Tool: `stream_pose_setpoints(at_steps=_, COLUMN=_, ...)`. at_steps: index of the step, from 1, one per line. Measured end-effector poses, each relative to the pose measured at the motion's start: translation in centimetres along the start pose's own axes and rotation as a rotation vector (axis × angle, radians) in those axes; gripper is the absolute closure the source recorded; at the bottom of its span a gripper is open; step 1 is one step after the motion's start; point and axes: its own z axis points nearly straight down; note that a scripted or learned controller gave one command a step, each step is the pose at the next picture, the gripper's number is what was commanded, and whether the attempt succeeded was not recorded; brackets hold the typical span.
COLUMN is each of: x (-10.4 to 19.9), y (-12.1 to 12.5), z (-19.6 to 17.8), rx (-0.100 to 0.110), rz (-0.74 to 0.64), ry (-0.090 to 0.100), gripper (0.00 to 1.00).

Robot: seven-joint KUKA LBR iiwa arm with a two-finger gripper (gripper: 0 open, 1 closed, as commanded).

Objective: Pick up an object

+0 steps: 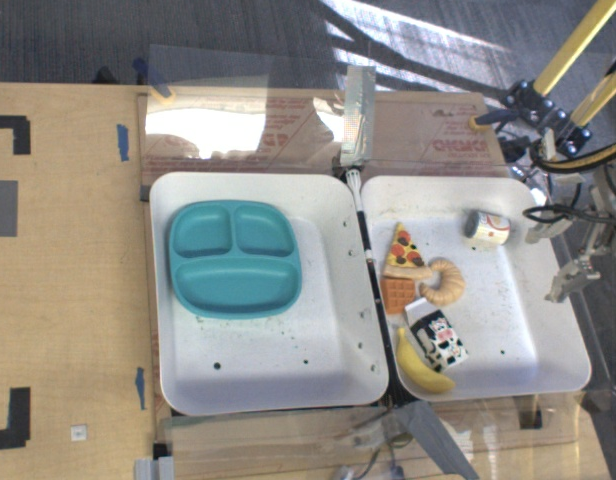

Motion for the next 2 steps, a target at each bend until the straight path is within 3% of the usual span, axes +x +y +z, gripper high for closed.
stream_pose_setpoints(at_steps=1, x=-2.3, y=5.5, z=6.2, rx=-0.003, rz=0.241, ry=0.006, gripper=0.0)
stream_pose_setpoints(at_steps=2, x=-3.6, y=10.5, z=14.6, rx=-0.001, rz=0.48, ry=-0.004, gripper=0.0)
